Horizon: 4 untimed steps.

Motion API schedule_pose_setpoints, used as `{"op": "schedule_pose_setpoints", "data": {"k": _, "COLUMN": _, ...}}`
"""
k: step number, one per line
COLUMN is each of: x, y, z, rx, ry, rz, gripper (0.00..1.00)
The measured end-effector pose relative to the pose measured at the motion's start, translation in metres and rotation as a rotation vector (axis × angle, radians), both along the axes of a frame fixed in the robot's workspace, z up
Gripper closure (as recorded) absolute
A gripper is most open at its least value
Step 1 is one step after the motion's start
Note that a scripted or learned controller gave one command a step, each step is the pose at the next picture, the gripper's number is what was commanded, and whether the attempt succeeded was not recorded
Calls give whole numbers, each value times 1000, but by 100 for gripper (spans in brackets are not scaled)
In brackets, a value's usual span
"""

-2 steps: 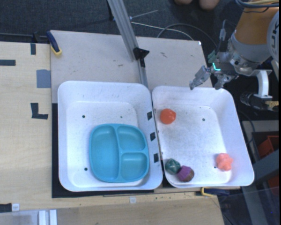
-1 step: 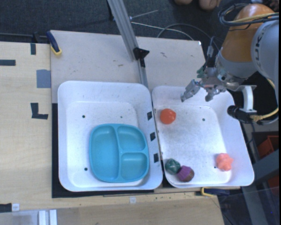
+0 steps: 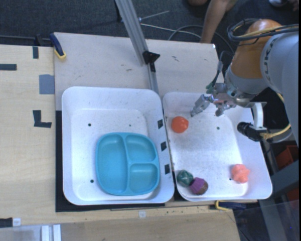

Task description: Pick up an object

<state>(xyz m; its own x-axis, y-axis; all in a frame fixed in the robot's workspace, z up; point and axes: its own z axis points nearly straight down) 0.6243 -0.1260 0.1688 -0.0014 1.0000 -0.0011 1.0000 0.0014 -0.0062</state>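
The arm (image 3: 271, 54) comes in from the right side and its hand (image 3: 209, 107) is above the far part of the right bin (image 3: 218, 142). The two fingers (image 3: 198, 108) are spread apart, fairly wide, and there is nothing between them. The fingers point down and to the left.

In the right bin there are four small things. The orange ball (image 3: 179, 124) lies near the left wall of this bin, just beside the hand but not touching it. The green ball (image 3: 184, 177) and the purple ball (image 3: 199, 186) lie together at the near left corner, and they seem to touch each other. The pink ball (image 3: 240, 173) lies at the near right side, well apart from the others.

The left bin (image 3: 85, 109) has a blue tray (image 3: 126, 163) with three compartments. The tray sits in the near right part of this bin, close to the wall between the two bins.

Both bins stand side by side on the bench (image 3: 20, 134). A grey metal pole (image 3: 133, 26) goes at a slant over the far side of the bench and ends near the place where the two bins meet.
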Motion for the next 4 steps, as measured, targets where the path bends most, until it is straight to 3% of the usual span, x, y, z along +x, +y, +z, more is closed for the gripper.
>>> {"op": "schedule_pose_setpoints", "data": {"k": 1, "x": 1, "y": -6, "z": -62, "rx": 0, "ry": 0, "rz": 0, "gripper": 0}}
{"op": "schedule_pose_setpoints", "data": {"k": 2, "x": 3, "y": -5, "z": -48, "rx": 1, "ry": -4, "rz": 2, "gripper": 100}}
{"op": "schedule_pose_setpoints", "data": {"k": 3, "x": 4, "y": -1, "z": 16, "rx": 0, "ry": -12, "rz": 1, "gripper": 100}}
{"op": "schedule_pose_setpoints", "data": {"k": 4, "x": 5, "y": -1, "z": 51, "rx": 1, "ry": -9, "rz": 0, "gripper": 100}}
